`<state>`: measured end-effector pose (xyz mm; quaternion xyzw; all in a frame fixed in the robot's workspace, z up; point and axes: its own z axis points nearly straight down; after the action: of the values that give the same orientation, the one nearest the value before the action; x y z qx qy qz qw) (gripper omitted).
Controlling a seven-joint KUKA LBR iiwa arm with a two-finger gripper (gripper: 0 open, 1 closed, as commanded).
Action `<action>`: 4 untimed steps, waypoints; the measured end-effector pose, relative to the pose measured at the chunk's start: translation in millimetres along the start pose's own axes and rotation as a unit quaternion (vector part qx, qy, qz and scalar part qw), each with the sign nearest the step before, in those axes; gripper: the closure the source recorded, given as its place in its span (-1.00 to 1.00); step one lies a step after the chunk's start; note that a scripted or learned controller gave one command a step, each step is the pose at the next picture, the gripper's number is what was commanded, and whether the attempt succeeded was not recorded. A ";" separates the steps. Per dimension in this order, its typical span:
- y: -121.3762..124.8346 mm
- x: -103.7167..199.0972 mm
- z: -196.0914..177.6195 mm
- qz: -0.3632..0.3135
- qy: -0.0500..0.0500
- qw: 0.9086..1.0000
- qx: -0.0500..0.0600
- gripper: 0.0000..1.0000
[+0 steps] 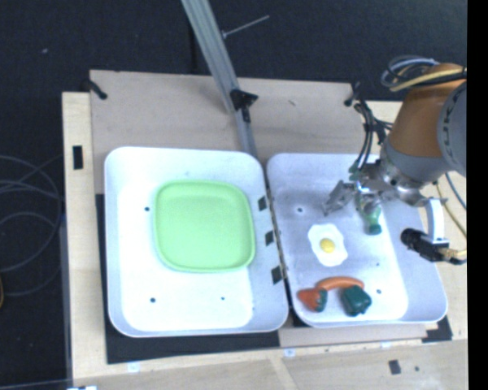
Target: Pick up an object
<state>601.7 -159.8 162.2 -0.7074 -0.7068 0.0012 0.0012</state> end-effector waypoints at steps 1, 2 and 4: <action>-1.2 -1.4 41.9 0.000 0.000 1.000 0.000 -1.00; -0.1 -1.9 29.1 0.001 0.000 1.000 -0.003 1.00; 1.1 -10.5 -51.4 0.000 0.000 1.000 -0.003 1.00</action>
<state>603.0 -170.2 213.7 -0.7073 -0.7069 -0.0007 -0.0009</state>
